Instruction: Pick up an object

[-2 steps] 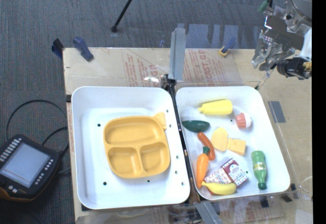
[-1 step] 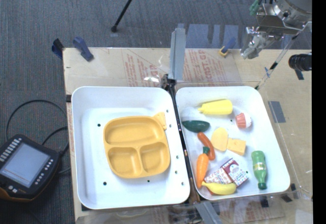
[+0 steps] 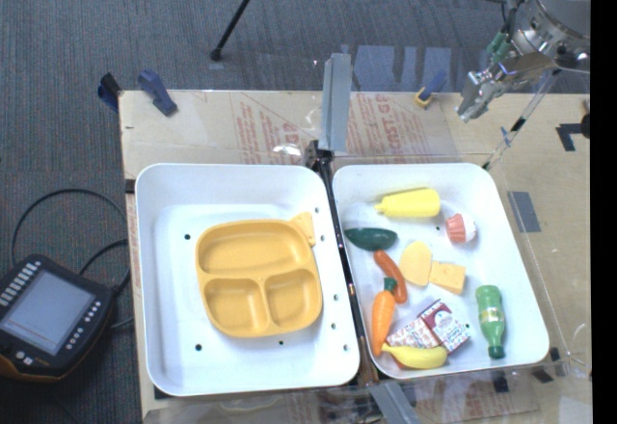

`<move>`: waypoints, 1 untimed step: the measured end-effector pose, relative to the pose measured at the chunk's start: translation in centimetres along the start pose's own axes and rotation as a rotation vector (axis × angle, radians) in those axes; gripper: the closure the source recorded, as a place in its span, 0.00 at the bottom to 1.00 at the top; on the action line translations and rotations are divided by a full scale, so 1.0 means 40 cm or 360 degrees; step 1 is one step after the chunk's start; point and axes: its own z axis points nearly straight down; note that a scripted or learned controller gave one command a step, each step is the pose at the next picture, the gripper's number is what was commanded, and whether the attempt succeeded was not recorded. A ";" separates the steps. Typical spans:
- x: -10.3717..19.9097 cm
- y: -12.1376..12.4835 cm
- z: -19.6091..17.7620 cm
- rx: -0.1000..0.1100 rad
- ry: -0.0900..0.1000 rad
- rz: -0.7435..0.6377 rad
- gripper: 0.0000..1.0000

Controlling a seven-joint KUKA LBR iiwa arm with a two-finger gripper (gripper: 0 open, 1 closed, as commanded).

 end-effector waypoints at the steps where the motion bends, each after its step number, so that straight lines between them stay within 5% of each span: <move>1: -0.039 -0.073 -0.081 -0.0007 -0.0005 -0.0525 1.00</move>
